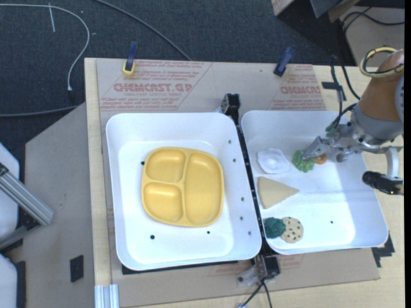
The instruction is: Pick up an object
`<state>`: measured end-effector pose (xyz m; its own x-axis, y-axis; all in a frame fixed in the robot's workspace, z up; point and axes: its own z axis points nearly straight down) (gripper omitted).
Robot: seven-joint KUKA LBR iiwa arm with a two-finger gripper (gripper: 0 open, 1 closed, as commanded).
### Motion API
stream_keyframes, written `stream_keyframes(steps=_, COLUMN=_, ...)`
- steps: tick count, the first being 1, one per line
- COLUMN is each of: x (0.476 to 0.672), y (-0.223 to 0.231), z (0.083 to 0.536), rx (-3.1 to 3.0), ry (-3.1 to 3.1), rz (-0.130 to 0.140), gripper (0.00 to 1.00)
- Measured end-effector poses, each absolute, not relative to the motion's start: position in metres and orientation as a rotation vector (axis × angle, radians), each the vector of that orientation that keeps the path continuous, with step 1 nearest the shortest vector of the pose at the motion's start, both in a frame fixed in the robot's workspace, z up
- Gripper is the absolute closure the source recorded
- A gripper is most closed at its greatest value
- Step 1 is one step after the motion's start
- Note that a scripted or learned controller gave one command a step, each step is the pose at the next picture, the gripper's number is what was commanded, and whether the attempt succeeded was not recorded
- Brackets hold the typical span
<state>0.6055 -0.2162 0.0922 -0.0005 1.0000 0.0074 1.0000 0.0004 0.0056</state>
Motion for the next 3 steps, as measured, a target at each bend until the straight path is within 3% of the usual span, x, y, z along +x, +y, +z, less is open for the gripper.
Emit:
stream_keyframes(steps=1, x=0.610, y=-0.216, z=0.093, rx=-2.222, ry=-2.227, rz=-0.011, gripper=0.00)
stream_keyframes(steps=2, x=0.613, y=-0.215, z=0.107, rx=-2.226, ry=-2.234, rz=-0.022, gripper=1.00)
stream_keyframes(steps=3, x=0.609, y=-0.214, z=0.170, rx=-2.224, ry=-2.227, rz=-0.004, gripper=1.00)
